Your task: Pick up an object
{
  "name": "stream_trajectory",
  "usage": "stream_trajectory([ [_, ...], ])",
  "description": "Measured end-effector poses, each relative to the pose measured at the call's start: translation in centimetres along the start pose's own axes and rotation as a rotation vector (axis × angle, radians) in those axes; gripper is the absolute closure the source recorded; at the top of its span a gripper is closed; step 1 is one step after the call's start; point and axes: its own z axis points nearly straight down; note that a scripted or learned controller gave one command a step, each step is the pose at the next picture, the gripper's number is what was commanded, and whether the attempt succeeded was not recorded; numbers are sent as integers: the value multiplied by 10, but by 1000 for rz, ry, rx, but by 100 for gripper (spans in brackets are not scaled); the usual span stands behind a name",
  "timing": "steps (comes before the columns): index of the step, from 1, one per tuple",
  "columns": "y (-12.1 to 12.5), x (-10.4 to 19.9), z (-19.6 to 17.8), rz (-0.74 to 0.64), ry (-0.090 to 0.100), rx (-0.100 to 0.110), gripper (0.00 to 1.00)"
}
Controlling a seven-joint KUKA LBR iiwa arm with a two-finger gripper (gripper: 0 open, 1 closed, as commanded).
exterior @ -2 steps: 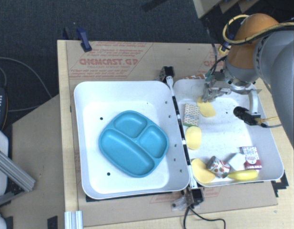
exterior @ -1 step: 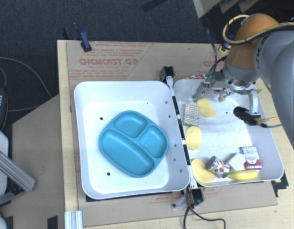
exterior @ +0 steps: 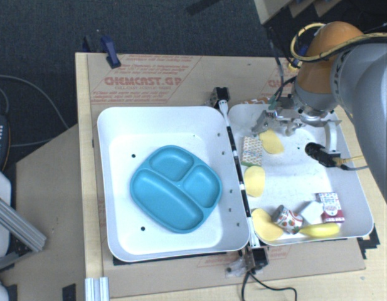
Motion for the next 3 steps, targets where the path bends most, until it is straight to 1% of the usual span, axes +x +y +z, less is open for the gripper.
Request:
stream_trajectory([
  [1, 1, 0, -11, -1, -1, -3, 100],
  [2, 1, 0, -10, 0, -1, -2, 0],
  [3, 0, -4, 0, 1, 0, 0, 0],
])
